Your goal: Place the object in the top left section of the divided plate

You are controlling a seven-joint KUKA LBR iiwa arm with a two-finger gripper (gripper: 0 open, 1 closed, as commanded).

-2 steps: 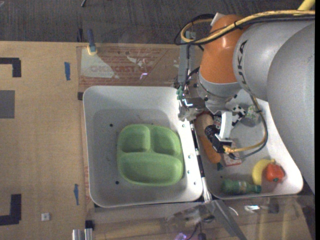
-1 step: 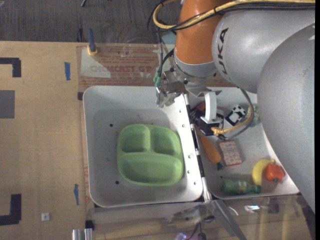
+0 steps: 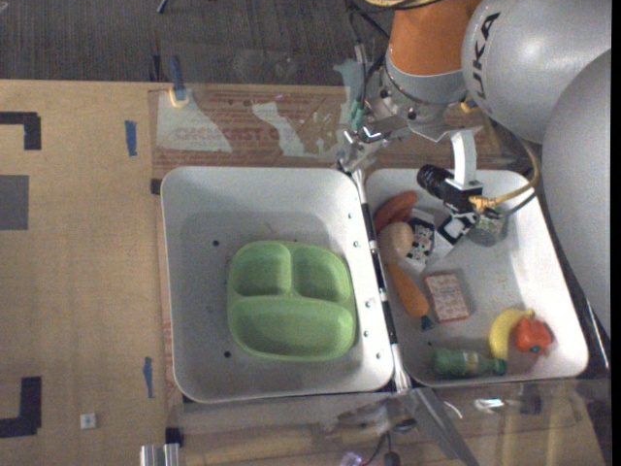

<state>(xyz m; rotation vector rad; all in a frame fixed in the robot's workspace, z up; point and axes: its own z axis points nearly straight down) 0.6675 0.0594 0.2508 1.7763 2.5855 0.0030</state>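
Sitting in the left bin [image 3: 184,260], green three-section divided plate [image 3: 290,300].

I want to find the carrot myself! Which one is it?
Look in the right-hand white bin, along its left wall beside the bin holding the green divided plate. Just below a pale round potato-like toy lies the long orange plastic carrot, slanting downward. It is thinner and longer than its neighbours.

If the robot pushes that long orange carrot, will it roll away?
Probably a little: the carrot looks round and smooth, so it may roll sideways or slip. It looks stiff, not floppy. The bin's wall right beside it should stop it.
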